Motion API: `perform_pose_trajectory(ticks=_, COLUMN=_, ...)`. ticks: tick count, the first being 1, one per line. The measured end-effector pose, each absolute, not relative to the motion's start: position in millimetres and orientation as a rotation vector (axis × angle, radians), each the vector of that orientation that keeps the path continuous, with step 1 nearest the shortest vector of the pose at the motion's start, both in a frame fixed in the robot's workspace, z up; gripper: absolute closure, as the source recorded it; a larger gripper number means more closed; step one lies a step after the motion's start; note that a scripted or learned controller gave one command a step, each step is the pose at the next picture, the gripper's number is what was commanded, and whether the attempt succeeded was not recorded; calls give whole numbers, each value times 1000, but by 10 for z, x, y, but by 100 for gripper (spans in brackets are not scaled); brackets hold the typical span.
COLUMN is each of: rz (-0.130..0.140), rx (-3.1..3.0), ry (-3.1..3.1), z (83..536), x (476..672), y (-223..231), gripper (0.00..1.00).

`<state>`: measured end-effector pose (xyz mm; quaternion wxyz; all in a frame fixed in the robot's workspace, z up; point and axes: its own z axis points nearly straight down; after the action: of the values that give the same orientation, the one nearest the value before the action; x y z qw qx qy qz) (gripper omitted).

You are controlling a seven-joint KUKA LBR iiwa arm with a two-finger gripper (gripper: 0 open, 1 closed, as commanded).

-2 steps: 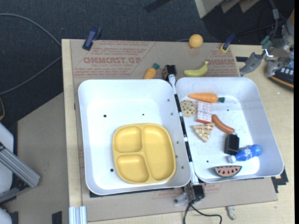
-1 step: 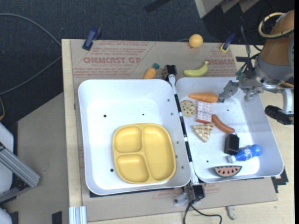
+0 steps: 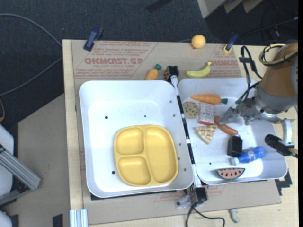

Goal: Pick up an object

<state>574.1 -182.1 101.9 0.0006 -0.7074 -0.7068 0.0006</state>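
Overhead, cardboard-topped bench (image 3: pixel 118 60) on dark carpet (image 3: pixel 38 13) — two white bins (image 3: pixel 94 108), gripper (image 3: pixel 235 113) grip unclear

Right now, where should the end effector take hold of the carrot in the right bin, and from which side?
Grip the carrot at its thick orange middle, coming straight down from above. It lies flat and crosswise, so close across its narrow width; the cookie lies close below.

"CHEMCAST G.P." is printed in red capitals on the brown paper-covered bench board (image 3: pixel 116 60) behind the left white bin. The same red lettering is repeated at the board's right, partly hidden and not fully legible.
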Motion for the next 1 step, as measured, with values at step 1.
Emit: perform_pose_trajectory(ticks=1, rz=2, rx=-2220, ry=-2219, z=841, x=5341, y=-1795, gripper=0)
